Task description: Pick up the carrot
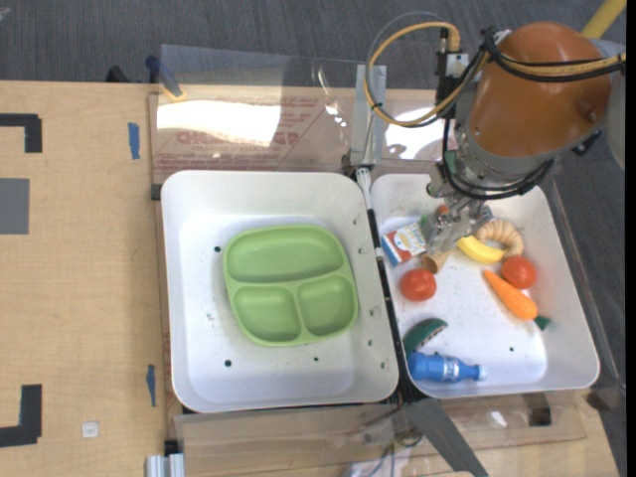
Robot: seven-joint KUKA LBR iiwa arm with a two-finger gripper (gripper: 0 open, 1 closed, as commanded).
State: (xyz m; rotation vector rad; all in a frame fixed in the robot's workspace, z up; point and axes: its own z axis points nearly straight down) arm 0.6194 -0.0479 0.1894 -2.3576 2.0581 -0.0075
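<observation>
- Since the task turns on the right-hand bin, note first that the left bin bears a green divided plate, which lies well apart from the work.
- Just right of the wall between the bins, a small blue and white carton rests near a red tomato; lower down lie a dark green wedge and a blue bottle.
- At the upper middle of the right bin, the claw hangs over the toys, just above a yellow banana and a tan pastry.
- Whether the claw is open or closed cannot be told from this view, and nothing can be seen gripped in it.
- Down and to the right of the claw, near but not touching it, lies the carrot, with the banana between the two.
- Its long axis runs on a slant from upper left to lower right, with the green end toward the lower right.
- A second red tomato touches or nearly touches the carrot's upper side.
- To the right of and below the carrot there is bare bin floor before the right wall, so an approach from that side appears least crowded.
- Judged from this layout, the pick-up is not yet done.
</observation>
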